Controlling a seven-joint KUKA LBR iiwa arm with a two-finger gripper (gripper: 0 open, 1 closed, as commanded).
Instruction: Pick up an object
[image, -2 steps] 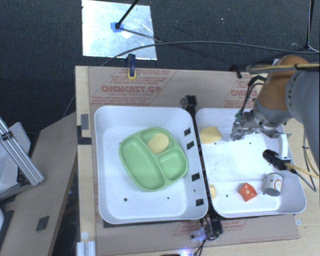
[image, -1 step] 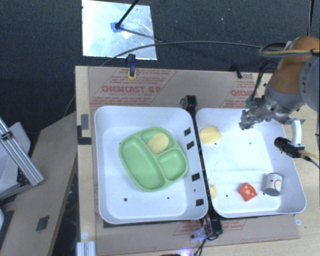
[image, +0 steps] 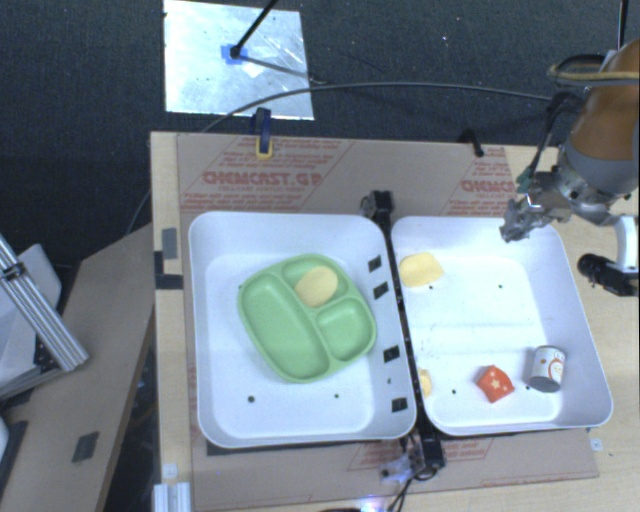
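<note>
The arm reaches in from the right, its pincer (image: 516, 226) above the right bin's (image: 575, 300) far right corner; grip state unclear. A yellow piece (image: 421, 268), long axis seemingly left-right, lies at the bin's far left.

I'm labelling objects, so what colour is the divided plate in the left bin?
Light green; the divided plate shows best in the camera view.

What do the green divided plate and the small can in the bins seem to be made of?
Green divided plate: probably moulded plastic, with a smooth, even colour and a soft sheen. Small can: likely metal, with a silvery grey body, though a printed label could be covering it.
</note>
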